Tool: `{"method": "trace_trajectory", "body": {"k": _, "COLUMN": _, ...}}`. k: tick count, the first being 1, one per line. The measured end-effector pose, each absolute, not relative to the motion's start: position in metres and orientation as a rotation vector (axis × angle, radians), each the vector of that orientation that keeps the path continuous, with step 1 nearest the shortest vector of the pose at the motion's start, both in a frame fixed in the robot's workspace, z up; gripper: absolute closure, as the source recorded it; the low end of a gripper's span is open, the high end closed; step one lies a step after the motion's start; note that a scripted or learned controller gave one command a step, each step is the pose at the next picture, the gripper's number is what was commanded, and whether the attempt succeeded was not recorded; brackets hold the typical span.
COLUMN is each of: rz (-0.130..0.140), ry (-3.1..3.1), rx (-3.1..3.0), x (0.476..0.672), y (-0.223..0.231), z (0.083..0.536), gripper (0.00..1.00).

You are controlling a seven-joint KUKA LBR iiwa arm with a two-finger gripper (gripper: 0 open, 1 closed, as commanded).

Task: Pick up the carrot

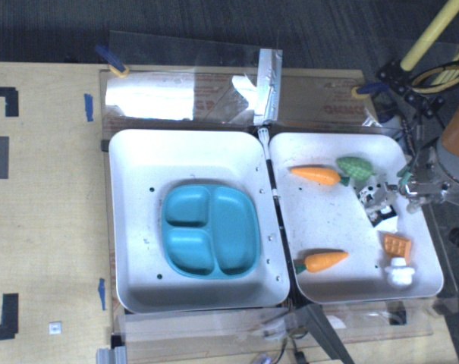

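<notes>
Two orange toy carrots lie in the right bin [328,222]. One carrot [316,175] is near the far wall, its green top pointing right towards a green leafy toy [356,167]. The other carrot [325,261] rests near the front wall with its green top pointing left. My gripper [372,194] reaches in from the right. It hangs low over the bin's right half, just below the green toy and to the right of the far carrot. It touches neither carrot, and nothing shows in its grasp.
The left bin [130,165] holds a blue divided plate [211,229]. In the right bin's front right corner sit a small orange ridged piece [396,244] and a white piece [400,274]. A clear plastic sheet and a metal bracket [268,86] stand behind the bins.
</notes>
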State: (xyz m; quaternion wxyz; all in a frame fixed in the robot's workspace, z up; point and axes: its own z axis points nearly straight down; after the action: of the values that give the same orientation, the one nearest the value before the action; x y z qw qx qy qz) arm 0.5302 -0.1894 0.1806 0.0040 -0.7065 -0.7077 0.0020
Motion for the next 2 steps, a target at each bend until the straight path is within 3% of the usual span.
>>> {"method": "trace_trajectory", "body": {"k": 1, "rz": 0.007, "ry": -2.192, "rx": -2.241, "x": 0.563, "y": -0.135, "z": 0.153, "gripper": 0.00}}
{"method": "trace_trajectory", "body": {"k": 2, "rz": 0.009, "ry": -2.033, "rx": -2.387, "x": 0.642, "y": -0.108, "z": 0.114, "gripper": 0.00}}
